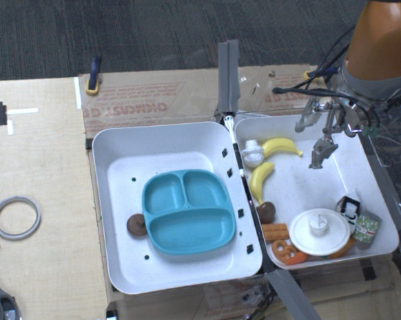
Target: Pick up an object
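**Claw above right bin, bananas to its left**

Camera view: two-finger metal gripper [322, 154] hangs over the right white bin [368, 177], holding nothing; finger spread unclear, cannot tell. Curved yellow banana [282, 146] lies just left of the claw, long axis roughly left-right.

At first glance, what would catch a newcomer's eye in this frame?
The bright teal divided plate stands out first, lying in the middle of the left bin with a small brown object touching its left edge. Next come the two bananas at the right bin's upper left, and the gripper hanging over that bin's bare middle, beneath the arm's orange band.
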`<state>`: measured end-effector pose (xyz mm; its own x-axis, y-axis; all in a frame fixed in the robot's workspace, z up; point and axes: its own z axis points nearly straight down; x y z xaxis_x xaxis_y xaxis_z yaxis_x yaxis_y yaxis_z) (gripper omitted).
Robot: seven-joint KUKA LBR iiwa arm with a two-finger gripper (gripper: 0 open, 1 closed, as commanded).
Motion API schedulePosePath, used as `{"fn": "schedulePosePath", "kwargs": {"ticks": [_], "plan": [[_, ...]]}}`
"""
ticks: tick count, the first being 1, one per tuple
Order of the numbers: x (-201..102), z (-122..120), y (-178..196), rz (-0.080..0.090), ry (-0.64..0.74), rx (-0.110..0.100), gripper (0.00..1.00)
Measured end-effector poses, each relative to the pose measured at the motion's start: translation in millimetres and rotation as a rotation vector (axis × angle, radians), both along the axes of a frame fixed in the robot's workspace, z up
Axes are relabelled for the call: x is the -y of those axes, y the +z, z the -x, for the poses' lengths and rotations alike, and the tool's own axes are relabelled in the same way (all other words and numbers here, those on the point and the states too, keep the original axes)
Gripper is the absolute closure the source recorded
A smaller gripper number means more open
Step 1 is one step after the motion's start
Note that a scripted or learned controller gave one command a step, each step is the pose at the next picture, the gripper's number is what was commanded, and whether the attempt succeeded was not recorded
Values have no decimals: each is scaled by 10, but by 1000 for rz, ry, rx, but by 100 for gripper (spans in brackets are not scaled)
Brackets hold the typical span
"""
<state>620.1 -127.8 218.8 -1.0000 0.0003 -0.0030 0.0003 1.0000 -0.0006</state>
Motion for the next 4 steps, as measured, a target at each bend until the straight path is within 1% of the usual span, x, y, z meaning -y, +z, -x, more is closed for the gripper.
{"fn": "schedulePosePath", "kwargs": {"ticks": [1,2,3,4], "plan": [[-180,-282,-1257,0,31,2,0],[646,-305,-936,2,53,5,0],[-47,-399,-1261,-1,-13,1,0],[509,640,-1256,1,2,2,0]]}}
